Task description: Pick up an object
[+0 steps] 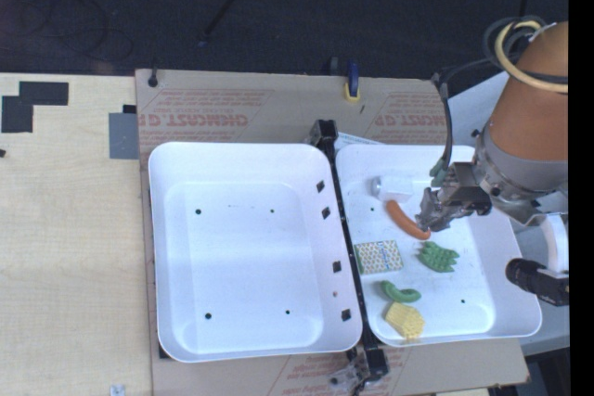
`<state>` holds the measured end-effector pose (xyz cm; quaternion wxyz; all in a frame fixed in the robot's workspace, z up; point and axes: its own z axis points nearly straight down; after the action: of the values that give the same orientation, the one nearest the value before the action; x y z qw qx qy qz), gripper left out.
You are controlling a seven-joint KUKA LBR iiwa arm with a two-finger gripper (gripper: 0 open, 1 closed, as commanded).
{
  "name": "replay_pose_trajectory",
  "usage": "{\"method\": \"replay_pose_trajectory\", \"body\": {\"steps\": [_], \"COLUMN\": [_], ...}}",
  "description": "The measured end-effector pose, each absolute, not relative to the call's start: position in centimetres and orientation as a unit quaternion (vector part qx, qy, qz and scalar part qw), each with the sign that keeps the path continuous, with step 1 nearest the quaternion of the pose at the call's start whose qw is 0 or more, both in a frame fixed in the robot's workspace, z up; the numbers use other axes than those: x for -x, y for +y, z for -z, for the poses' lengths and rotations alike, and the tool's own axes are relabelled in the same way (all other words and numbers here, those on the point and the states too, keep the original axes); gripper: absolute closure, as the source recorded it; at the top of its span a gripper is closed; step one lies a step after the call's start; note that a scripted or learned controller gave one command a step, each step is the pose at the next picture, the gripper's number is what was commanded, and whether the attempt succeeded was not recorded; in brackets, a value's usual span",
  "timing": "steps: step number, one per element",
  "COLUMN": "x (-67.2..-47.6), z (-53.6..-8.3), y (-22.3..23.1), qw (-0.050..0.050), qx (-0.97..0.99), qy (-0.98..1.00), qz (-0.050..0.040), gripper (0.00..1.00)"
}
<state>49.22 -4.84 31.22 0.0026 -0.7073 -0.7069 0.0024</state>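
The gripper hangs low over the right bin, right at the right end of an orange sausage-shaped piece. That piece is a slim, smooth, rounded rod, orange-red, lying at a slant on the white floor of the bin, its left end farther and its right end nearer, where it meets the dark fingertips. Whether the claw is open, closed or gripping the piece cannot be told; its tips are a dark blur against the orange end.

Just near of the gripper lies a green leafy toy, ragged at its edges. To the left of it, close to the bin's left wall, sits a small flat card with a pale dotted pattern. Nearer still lie a curved green pod shape and, touching it on its near side, a yellow knobbly block like a piece of corn. A small pale clear item rests far of the orange piece.

The left bin stands beside the right one, their walls touching along a black clip strip. Both rest on a cardboard sheet that bears red printing, upside down from this view and too blurred to read with any certainty.
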Motion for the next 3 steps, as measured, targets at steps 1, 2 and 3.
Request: {"method": "replay_pose_trajectory", "body": {"steps": [1,2,3], "x": [-49.5,-54.1,-61.1], "z": [-37.3,-45.2,-28.4], "y": [3.4,10.2,12.2], "qw": [0.000,-0.002,0.004], "qx": [0.704,0.705,0.706], "qy": [-0.710,-0.710,-0.708], "qz": [0.0019,0.0033,-0.0074], "gripper": [1.00,1.00,1.00]}}
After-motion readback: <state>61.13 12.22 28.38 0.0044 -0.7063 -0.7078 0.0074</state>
